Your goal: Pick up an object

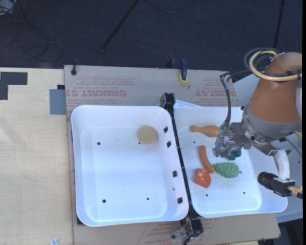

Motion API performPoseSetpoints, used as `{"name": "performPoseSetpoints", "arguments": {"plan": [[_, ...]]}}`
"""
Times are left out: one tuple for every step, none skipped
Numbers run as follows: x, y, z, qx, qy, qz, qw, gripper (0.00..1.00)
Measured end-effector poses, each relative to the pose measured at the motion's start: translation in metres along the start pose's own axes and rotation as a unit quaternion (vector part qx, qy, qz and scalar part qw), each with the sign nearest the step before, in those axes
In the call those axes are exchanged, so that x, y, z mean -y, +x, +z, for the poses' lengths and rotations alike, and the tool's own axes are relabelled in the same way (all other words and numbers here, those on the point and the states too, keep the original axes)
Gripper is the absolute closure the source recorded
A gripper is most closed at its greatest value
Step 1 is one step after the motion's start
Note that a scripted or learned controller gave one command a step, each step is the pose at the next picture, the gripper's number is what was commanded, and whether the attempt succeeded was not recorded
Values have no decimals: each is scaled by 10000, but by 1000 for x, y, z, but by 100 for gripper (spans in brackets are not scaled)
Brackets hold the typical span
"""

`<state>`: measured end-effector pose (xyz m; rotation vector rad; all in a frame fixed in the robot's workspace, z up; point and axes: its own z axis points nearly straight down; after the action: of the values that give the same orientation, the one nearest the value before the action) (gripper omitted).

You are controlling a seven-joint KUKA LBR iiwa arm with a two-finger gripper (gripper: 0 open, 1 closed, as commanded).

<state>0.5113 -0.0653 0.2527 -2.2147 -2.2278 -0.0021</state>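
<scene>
Dark floor w/ black cables fills the top. Under it sits a light wood bench [25, 152] w/ a brown cardboard sheet [122, 88] on it, and a blue clamp [183, 71] at the sheet's back edge.

Two white bins sit on the sheet, side by side, touching in the middle.

Left bin [86, 198]: just one thing, a round tan disc [147, 135], near the back, a bit right of the middle.

Right bin [245, 203]: four toys. An orange drumstick shape [206, 130] lies near the back. An orange sausage [206, 158] lies at a slant in the middle. A red strawberry-like piece [202, 177] sits just below it, about touching its lower end. A bumpy green lump [227, 169] lies just right of the sausage.

Arm comes in from the right, orange band up top. Gripper [227, 146] is low in the right bin, between the drumstick shape and the green lump, right above the lump. Something dark teal shows at its tip, but it's too small to tell what. Can't tell if the fingers are spread or pressed together.
</scene>
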Motion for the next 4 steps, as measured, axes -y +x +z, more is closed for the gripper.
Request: {"name": "performPoseSetpoints", "arguments": {"plan": [[38,-48,5,7,32,57,10000,100],[34,17,-101,-4,-40,-12,10000,100],[-3,92,-87,0,16,-10,10000,100],[18,120,-132,2,-2,13,10000,100]]}}
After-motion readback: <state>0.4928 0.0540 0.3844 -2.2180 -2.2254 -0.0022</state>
